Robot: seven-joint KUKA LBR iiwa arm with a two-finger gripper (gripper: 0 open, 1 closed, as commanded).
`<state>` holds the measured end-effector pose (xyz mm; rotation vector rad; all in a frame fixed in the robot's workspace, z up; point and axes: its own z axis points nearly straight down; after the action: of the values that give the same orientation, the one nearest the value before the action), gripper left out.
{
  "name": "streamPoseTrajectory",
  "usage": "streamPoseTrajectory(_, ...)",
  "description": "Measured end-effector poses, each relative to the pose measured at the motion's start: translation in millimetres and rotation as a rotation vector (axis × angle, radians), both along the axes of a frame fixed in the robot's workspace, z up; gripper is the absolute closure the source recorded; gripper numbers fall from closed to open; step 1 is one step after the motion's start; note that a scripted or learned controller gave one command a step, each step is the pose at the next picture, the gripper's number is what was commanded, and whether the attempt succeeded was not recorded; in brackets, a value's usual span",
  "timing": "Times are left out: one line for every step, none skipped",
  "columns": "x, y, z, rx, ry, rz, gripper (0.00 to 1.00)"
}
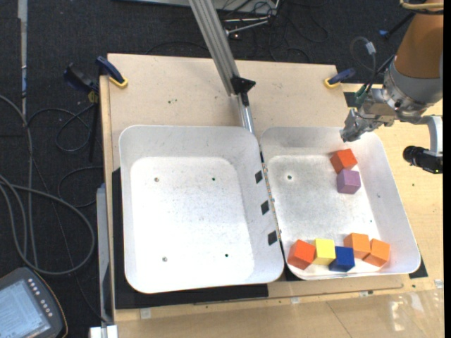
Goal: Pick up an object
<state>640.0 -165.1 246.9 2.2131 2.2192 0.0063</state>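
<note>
Dark carpet and loose cables surround the worktop [296, 97], a pale board clamped at its far corners, presumably so it cannot shift under the arm.

Two white bins sit side by side on it. Well off to the pincer's far side lies the left bin [141, 189]. The right bin [398, 217] lies directly under the pincer and carries all the blocks, so you have every candidate on the arm's own side.

Grey arm [419, 55] with its orange band comes in from the right and tips downward over the bin's far corner.

Pincer [352, 132]: hangs just above the bin wall, nothing visible between its tips. Whether it stands wide or narrow you cannot tell; the tips blur into one dark mass.

Nearest candidate: orange block [343, 160], just below the pincer, tilted. Purple block [348, 181] touches or nearly touches it on the side away from the pincer. My reading is that this crowding may spoil a clean closure.

Five more blocks, well away from the pincer, are bunched against the near wall: orange-red block [302, 253], yellow block [325, 249], blue block [343, 258], and two orange ones at the corner [368, 248]. They are likely harder picks, packed tight.
</note>
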Motion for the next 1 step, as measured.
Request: streamPoseTrajectory(5.4, 44.3, -4.5, 0.003, 0.008, 0.004, 1.00)
